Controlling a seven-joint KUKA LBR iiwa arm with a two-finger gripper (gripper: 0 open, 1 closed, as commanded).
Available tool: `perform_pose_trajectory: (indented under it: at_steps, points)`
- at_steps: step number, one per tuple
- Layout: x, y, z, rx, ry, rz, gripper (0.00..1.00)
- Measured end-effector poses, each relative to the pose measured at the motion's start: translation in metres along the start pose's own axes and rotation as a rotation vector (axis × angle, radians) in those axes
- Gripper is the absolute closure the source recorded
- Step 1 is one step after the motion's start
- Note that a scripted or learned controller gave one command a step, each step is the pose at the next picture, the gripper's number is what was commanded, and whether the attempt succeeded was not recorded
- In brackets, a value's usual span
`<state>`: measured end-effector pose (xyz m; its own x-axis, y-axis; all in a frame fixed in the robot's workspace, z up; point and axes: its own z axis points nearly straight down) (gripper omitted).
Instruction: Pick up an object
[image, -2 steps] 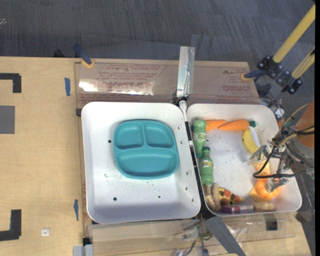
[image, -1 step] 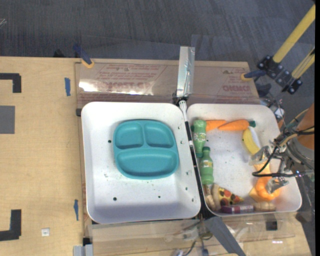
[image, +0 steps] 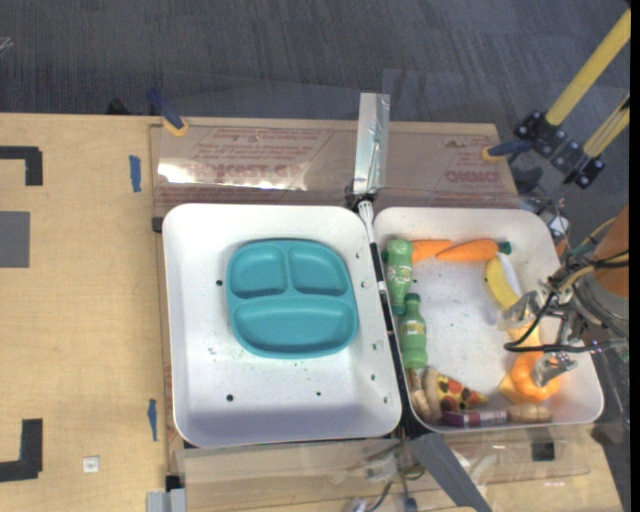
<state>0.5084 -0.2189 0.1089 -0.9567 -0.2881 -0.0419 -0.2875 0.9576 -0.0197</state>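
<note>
Two white bins sit side by side on the bench. The left bin (image: 200, 400) carries a teal divided plate (image: 292, 298) near its middle. The right bin (image: 455, 300) holds the loose objects: a green bottle (image: 401, 275) and a second green bottle (image: 412, 338) end to end along the left wall, a carrot (image: 455, 250) lying along the far wall, a yellow banana (image: 499, 283) just beside the carrot's tip, an orange object (image: 527, 378) toward the near right corner, and a clutter of small items (image: 455, 395) along the near wall. The arm enters at the right edge, and the gripper (image: 553, 366) hangs low over the orange object; whether it grasps anything cannot be told, cabling obscures it. Judged step: approach or grasp attempt on the orange object. Next move calls for a confirmed closure, then a straight lift clear of the bin wall.
</note>
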Motion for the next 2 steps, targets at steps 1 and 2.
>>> perform_pose_trajectory:
  at_steps: [1, 2]
  points:
    - [-0.0035, 0.0011, 0.0000, 0.007, 0.001, 0.027, 0.00]
    - [0.0022, 0.0004, -0.0003, 0.003, -0.004, 0.018, 0.00]
